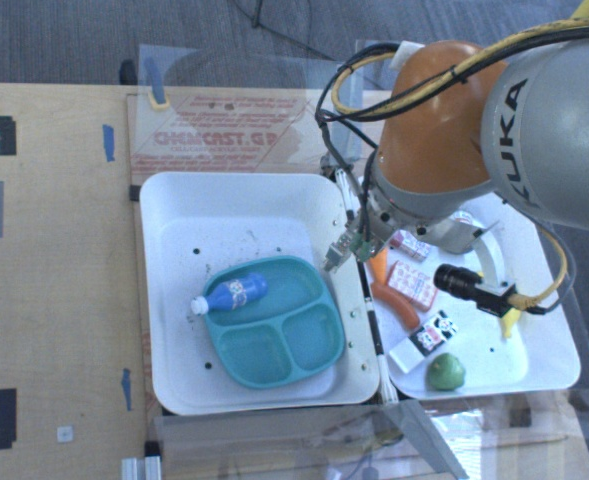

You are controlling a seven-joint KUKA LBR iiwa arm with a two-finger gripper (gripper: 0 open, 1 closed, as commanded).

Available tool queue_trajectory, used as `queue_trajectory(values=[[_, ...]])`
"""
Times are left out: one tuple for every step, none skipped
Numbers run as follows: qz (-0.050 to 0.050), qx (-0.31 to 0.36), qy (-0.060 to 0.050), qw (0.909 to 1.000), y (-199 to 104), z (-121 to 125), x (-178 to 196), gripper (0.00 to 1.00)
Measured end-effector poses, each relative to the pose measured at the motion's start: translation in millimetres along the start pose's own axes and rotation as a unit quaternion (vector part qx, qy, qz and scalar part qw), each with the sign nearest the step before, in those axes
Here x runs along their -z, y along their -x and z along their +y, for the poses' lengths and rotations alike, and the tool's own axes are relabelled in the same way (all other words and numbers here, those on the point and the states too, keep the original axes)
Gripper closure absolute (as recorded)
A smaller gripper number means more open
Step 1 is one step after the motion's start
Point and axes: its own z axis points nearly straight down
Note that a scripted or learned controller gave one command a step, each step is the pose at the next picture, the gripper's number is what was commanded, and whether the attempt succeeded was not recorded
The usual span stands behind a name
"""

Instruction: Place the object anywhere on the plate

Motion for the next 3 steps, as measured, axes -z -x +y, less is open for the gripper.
queue_trajectory(values=[[0.0,0.1,0.0,0.995,1,74,-53,1.0],[-0.001,0.056,0.0,0.9984,7,123,-36,1.0],[-0.001,0.24,0.001,0.9708,-7,85,35,1.0]])
